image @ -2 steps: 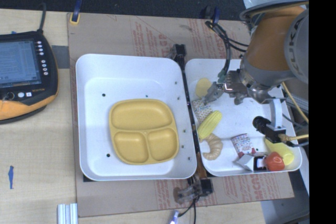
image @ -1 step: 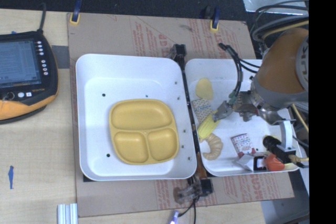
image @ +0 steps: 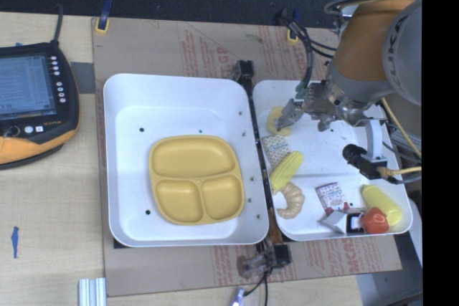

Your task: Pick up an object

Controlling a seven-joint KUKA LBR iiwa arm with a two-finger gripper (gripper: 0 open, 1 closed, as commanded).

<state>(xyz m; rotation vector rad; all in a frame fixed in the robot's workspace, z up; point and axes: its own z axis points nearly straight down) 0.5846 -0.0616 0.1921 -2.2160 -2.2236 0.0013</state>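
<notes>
White bins (image: 122, 154), no legible labels

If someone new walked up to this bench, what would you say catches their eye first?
Probably the yellow divided tray, lying alone in the left bin. Next, the grey and orange arm reaching in from the right, its gripper low over a small yellow item at the right bin's back-left corner. Toy food crowds that bin's front: corn cob, croissant, tomato.

Right bin (image: 326, 229) crowded; left bin's (image: 129, 104) rim free.
</notes>
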